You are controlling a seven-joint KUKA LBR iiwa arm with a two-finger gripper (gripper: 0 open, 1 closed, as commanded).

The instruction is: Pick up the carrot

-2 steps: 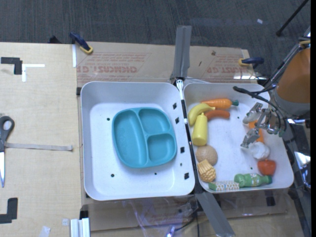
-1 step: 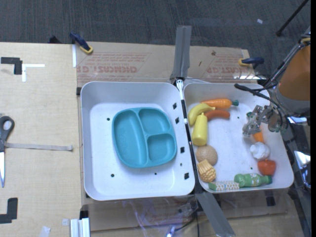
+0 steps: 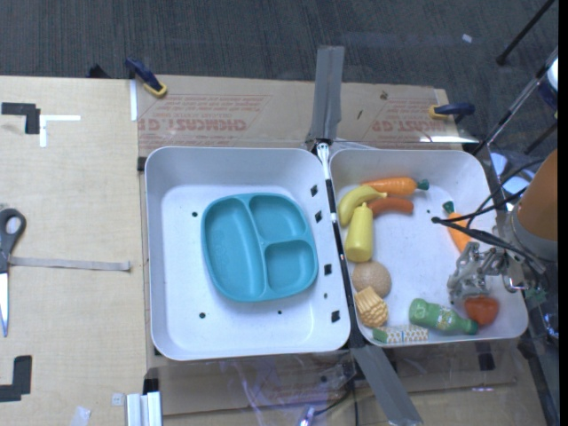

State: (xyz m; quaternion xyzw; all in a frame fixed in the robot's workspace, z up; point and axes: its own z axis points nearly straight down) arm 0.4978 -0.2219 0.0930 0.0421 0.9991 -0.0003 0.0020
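The carrot (image 3: 391,185), orange with a small green top at its right end, lies flat near the back wall of the right bin (image 3: 417,159). My gripper (image 3: 468,276) hangs low over the bin's right side, well to the front right of the carrot and apart from it. Nothing shows between the gripper and the carrot except bare bin floor. A red tomato-like piece (image 3: 482,310) lies just in front of the gripper.
A banana (image 3: 353,201), an orange sausage (image 3: 393,207) and a yellow bottle (image 3: 359,234) crowd the carrot's front left. A beige ball (image 3: 373,279), corn (image 3: 371,308) and a green bottle (image 3: 442,318) lie at the front. The left bin holds a blue divided plate (image 3: 260,247).
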